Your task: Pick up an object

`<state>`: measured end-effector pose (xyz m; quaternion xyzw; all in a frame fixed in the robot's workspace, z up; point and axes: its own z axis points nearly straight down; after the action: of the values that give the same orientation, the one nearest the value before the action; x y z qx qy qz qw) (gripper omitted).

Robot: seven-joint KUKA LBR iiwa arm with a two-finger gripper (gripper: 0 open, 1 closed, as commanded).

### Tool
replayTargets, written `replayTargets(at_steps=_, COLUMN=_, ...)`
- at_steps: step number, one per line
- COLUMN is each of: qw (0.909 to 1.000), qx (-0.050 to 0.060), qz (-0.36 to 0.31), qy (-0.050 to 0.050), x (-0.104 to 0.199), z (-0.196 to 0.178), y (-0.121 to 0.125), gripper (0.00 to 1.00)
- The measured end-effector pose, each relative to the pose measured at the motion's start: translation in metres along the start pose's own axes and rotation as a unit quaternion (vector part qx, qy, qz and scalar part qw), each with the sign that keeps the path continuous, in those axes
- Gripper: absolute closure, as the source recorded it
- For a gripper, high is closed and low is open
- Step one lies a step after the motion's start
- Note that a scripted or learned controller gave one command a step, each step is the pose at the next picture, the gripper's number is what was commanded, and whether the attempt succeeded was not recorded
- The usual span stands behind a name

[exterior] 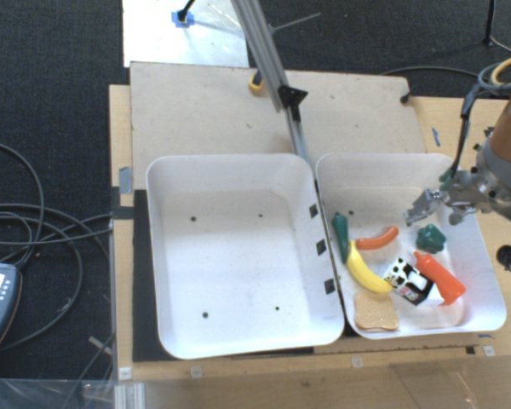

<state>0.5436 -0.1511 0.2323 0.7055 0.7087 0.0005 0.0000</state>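
I can read no words, numbers or labels here (the black-and-white patterned block (409, 279) carries blotches, not letters).

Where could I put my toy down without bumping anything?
The left bin has a bare floor from wall to wall. In the right bin, the back strip is bare. Its front is crowded: banana, sausage, carrot, toast, with the gripper above.

Open bin floor (383, 196) left of gripper (440, 204); below it, crowded: green piece (431, 238), carrot (440, 279), sausage (376, 239), banana (365, 273).
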Motion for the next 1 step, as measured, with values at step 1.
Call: replayTargets(at_steps=1, qw=1.0, qx=0.0, qz=0.0, qy=0.0, x=0.0, z=-0.0001, y=0.0001, gripper=0.0)
